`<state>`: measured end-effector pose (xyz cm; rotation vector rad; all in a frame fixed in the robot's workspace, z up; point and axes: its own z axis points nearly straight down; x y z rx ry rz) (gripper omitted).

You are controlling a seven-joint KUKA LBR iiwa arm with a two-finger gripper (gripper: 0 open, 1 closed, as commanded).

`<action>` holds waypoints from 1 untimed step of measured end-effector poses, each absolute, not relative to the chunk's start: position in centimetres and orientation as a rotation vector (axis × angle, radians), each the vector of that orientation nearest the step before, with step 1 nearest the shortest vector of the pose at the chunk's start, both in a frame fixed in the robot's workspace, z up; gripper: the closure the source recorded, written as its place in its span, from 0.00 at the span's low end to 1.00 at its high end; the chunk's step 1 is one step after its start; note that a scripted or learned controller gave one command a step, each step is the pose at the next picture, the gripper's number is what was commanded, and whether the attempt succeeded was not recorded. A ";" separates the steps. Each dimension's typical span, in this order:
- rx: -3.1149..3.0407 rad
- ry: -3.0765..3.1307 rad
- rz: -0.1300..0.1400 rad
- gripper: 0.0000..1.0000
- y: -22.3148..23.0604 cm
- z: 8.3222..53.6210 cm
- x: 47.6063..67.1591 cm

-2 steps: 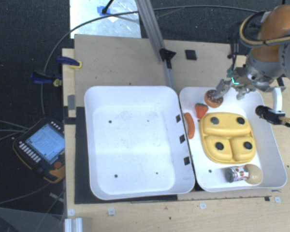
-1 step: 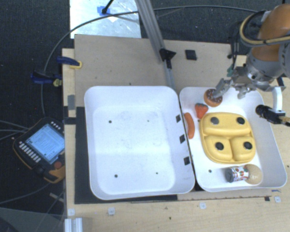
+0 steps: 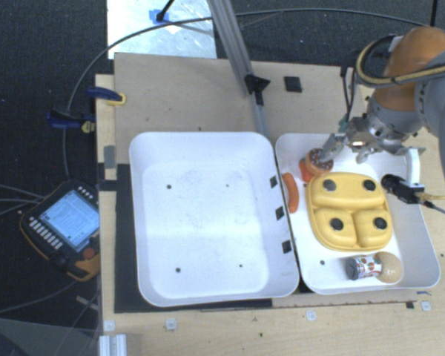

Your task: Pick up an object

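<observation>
So the tool (image 3: 328,153) sits low in the right-hand shallow white bin (image 3: 430,262), right over a small orange-red round object (image 3: 309,168); can't tell its state. Just beside that: a big yellow moulded plastic tray (image 3: 351,211), an orange sausage-shaped piece (image 3: 291,191), and a small printed can (image 3: 364,267).

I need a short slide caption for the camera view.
Gripper above a small orange object in the right bin, beside a yellow tray.
</observation>
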<state>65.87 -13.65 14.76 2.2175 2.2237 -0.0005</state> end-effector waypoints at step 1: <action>2.206 2.220 0.013 0.00 -13.9 13.7 66.1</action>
